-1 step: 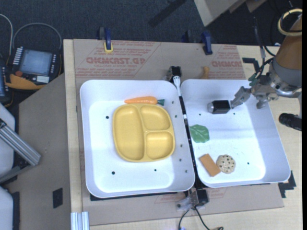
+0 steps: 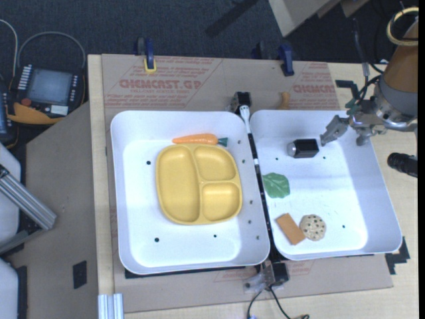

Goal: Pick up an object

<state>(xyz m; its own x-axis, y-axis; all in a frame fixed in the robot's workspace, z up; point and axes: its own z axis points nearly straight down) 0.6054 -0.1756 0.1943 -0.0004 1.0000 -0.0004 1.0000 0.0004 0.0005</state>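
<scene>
The claw (image 2: 348,129) hangs spread and empty above the right bin's (image 2: 372,198) far corner, near a black block (image 2: 305,148). A leaf (image 2: 276,185), cracker (image 2: 289,228) and cookie (image 2: 313,226) lie loose for picking; the left bin (image 2: 133,198) keeps a yellow tray (image 2: 198,182) and carrot (image 2: 195,139).

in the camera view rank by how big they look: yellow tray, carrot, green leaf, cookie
1. yellow divided tray, by far the largest
2. carrot, long but thin
3. green leaf
4. cookie
Leaf and cookie look close in size, so their order is unsure.
</scene>
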